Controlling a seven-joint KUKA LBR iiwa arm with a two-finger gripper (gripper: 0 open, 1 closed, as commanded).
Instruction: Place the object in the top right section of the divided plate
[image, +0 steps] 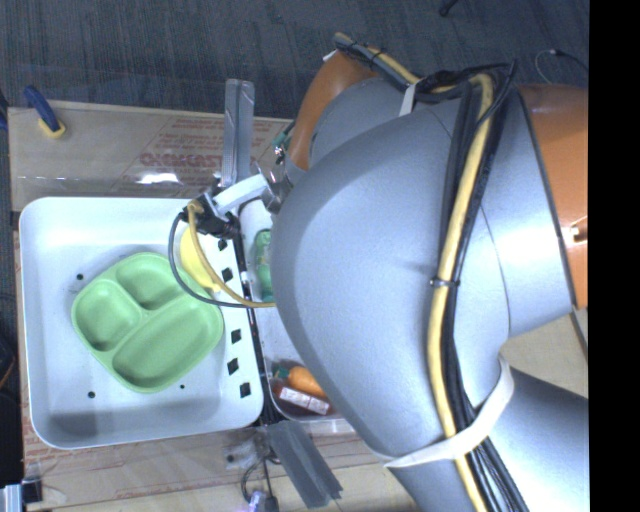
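A light green divided plate lies in the left white bin, with three bare sections. The big grey arm with its orange band fills the right half of the view and hides most of the right bin. Its wrist end, with black cables and a yellow hose, hangs over the divider between the bins, just right of the plate. The gripper's tips are hidden. A green object peeks out beside the arm in the right bin.
An orange and white item shows in the right bin under the arm. A grey metal bracket stands at the back of the bins and another at the front. A blue and yellow tool lies at the far left.
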